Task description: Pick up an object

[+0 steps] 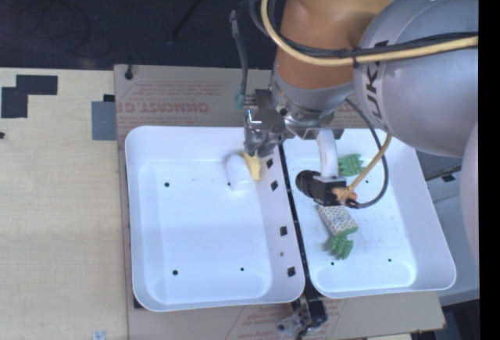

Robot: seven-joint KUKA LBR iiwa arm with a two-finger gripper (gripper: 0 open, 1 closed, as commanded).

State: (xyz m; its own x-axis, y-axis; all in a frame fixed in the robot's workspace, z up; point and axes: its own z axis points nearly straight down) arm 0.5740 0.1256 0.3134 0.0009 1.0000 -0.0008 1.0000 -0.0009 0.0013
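Right now the claw (258,143) hangs low in the far right corner of the left bin (187,237), the small yellow thing (252,166) lies right under its tip beside a white lump (237,171), and I cannot tell whether the claw is apart or together.

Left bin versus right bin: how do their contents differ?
The left bin holds a white lump and a yellow piece, together near its far inner corner; the right bin holds a far green piece, a speckled block and a near green piece, strung along its inner side. The gripper hangs over the left bin, not the right bin. Both are shallow, white.
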